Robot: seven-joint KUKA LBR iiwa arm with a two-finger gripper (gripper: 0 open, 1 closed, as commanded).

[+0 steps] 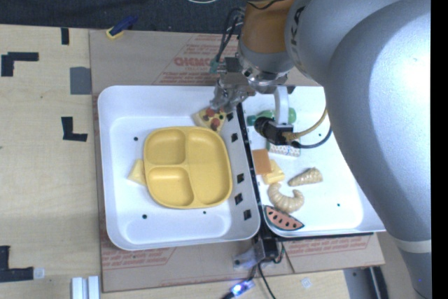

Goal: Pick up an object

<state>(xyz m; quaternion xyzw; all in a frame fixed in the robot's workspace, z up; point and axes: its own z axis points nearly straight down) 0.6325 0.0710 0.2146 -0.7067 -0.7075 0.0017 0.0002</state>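
Here I'm watching the gripper [222,103] hanging over the left bin's [119,150] far right corner, above a small yellowish toy with dark and red spots [212,118], lying just beyond the yellow divided plate [187,166]. I cannot tell its grip.

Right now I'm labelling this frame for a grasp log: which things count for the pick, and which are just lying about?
For the pick:
gripper
small toy beneath it
left bin

Lying about:
yellow divided plate
watermelon slice
croissant
right bin
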